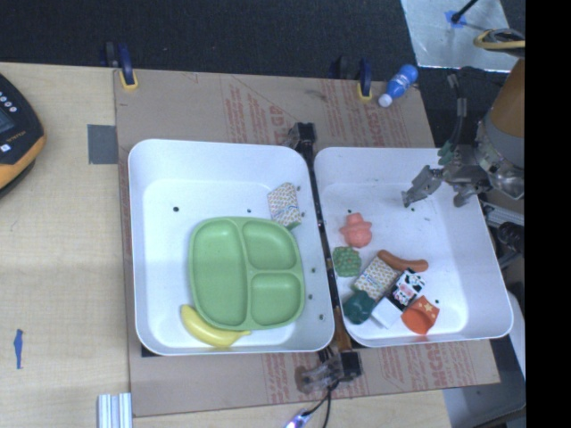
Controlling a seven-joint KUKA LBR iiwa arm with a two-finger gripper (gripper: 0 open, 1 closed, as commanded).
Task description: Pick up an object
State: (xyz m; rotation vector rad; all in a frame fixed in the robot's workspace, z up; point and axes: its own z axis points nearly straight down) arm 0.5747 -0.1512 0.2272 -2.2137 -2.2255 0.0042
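Note:
My gripper [440, 194] hangs over the far right part of the right bin [464, 266], its two fingers spread open with nothing between them. Toys lie in a cluster at the bin's near left: a pink figure [357, 230], a green lumpy piece [346, 261], a patterned block [376, 279], a brown sausage [401, 261], a dark teal piece [359, 308], a black-and-white cow block [407, 290] and an orange-red piece [420, 315]. The gripper stands well apart from them, up and to the right.
The left bin [152, 239] holds a green divided plate [247, 273], a yellow banana [210, 328] at its near edge and a small patterned block [285, 205]. A blue-capped bottle [397, 85] lies beyond the bins. A yellow device [13, 141] sits at the far left.

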